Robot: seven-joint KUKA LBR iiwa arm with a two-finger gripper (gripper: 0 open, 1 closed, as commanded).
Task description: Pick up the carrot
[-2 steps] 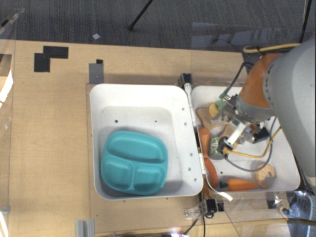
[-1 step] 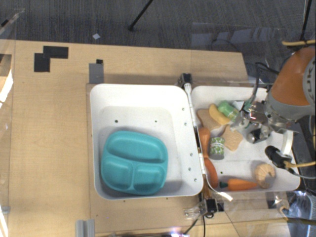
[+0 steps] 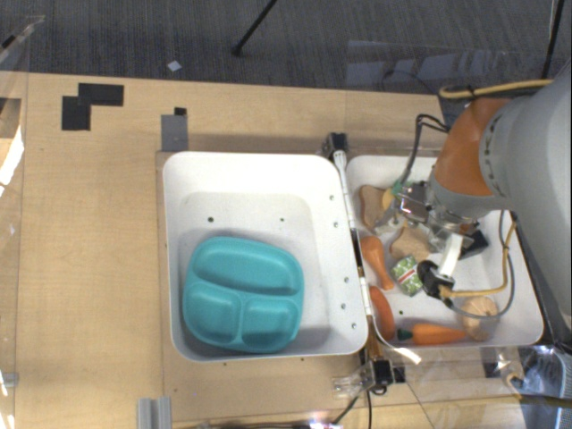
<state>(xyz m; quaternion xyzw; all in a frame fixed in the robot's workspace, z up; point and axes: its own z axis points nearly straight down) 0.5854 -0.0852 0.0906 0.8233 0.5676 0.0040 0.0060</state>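
A long orange carrot (image 3: 440, 334) with a dark green stub end lies along the front wall of the right bin (image 3: 523, 327). Two shorter orange carrot-like pieces rest by that bin's left wall, one (image 3: 374, 262) above the other (image 3: 382, 309). My gripper (image 3: 418, 248) hangs low over the middle of the right bin, among the food items and above a green-and-white item (image 3: 408, 273). It is behind and slightly left of the long carrot, with nothing visibly held.
Tan food pieces sit at the right bin's back left (image 3: 371, 202), under the gripper (image 3: 409, 239) and near the front right (image 3: 479, 307). The left bin (image 3: 250, 181) holds a teal divided plate (image 3: 242, 291). Cables loop around the wrist.
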